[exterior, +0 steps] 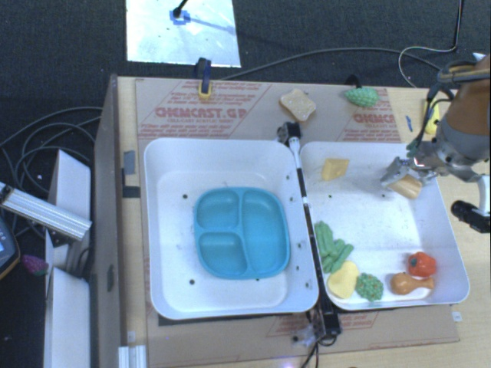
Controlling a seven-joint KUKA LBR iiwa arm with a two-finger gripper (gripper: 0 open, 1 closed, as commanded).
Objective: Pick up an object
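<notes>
- Near rim of the right bin (453, 294): you see a yellow piece (343, 280), a green floret (370, 286), an orange gourd (410, 284) and a red pepper (421, 264) crowded together; they look light, smooth and likely slippery.
- Mid bin: green pods (331, 245) lie against the divider; open floor lies to their right.
- Far side: the pincer (405, 181) sits low over a tan block (408, 187) near the right wall; whether it grips, you cannot tell.
- A yellow wedge (334, 169) lies apart, easiest across its flat faces.
</notes>
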